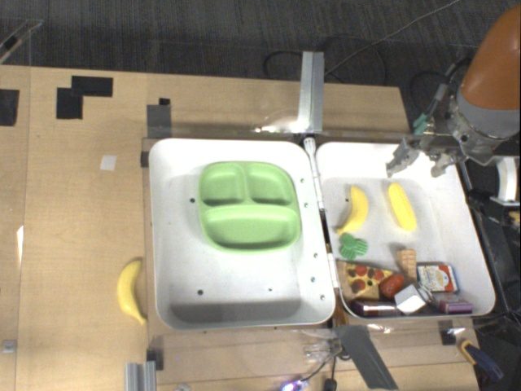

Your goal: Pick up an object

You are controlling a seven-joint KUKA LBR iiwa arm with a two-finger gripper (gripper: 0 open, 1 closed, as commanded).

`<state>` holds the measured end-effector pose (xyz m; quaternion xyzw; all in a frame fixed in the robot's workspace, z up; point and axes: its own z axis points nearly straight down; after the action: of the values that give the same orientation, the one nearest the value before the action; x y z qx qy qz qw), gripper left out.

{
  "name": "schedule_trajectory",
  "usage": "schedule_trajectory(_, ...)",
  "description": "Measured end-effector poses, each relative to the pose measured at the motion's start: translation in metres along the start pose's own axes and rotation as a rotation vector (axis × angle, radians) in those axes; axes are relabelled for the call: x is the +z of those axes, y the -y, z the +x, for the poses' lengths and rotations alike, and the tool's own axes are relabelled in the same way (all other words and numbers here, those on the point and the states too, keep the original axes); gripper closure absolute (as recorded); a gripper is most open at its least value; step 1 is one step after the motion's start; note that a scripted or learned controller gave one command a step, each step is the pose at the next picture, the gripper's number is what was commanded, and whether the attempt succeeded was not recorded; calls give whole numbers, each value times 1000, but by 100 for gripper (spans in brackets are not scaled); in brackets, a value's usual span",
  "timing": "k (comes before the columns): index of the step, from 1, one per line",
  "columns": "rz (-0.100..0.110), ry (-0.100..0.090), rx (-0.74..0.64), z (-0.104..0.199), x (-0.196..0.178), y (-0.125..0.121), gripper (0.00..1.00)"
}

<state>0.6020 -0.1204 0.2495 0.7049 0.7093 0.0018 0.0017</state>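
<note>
Hovering at two o'clock over the right bin (480, 243), the gripper (420, 161) has its fingers (396, 163) spread wide with nothing between them. Two bananas lie below it: a curved banana (356, 208) at its seven o'clock and a straight banana (401, 207) near its six. Toy food clutters the bin's six o'clock edge. A green divided plate (247, 204) sits in the left bin (175, 243); another banana (130, 290) lies on the counter (73, 218) at eight o'clock.
</note>
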Motion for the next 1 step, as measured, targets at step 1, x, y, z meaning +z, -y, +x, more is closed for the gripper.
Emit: schedule_trajectory(1,0,1,-218,-28,83,-22,0)
